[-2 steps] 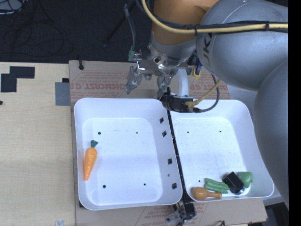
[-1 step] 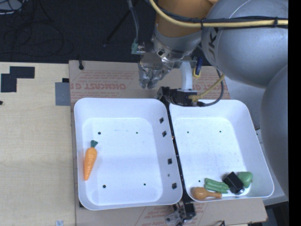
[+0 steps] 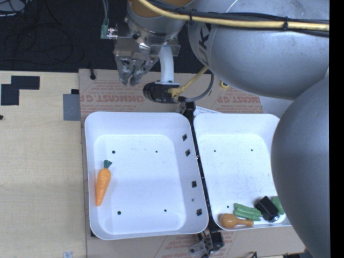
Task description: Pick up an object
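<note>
Camera view. Risk, as judged: the toy carrot [image 3: 102, 186] lies close against the side wall of the left bin [image 3: 91, 144], so a descent could catch a finger on the wall or nudge the carrot away instead of closing round it. Gripper [image 3: 130, 75] hangs high beyond the bin's far rim, well apart from everything; finger spread cannot be told, nothing seen in it. Carrot sits below and slightly left of it. Green beans [image 3: 247, 212], a black block [image 3: 267, 208] and a tan pear-shaped piece [image 3: 234, 221] lie far down-right, in the right bin [image 3: 231, 123].
</note>
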`<state>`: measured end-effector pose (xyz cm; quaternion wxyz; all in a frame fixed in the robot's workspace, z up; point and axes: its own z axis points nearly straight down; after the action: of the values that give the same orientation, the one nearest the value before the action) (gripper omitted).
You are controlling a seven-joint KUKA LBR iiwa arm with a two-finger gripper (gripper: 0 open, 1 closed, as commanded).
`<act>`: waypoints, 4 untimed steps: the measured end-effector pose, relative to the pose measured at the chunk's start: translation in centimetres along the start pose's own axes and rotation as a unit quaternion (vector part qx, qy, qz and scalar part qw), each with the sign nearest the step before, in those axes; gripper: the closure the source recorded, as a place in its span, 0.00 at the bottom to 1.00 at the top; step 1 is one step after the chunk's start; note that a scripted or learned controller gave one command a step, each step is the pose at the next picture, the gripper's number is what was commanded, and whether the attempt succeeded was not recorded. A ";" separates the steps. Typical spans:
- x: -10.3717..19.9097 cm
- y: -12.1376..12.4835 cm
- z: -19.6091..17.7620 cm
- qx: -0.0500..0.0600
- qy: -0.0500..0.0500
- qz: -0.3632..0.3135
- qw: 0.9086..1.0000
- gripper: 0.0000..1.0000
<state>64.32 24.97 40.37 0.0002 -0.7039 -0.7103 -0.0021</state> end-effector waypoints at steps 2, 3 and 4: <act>-7.1 0.0 -3.8 0.008 -0.004 0.007 1.000 1.00; -0.2 0.0 -14.0 -0.001 0.000 0.001 1.000 1.00; -8.7 0.0 -7.3 0.007 -0.004 0.008 1.000 1.00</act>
<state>64.37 16.20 47.62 0.0021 -0.7093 -0.7049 0.0053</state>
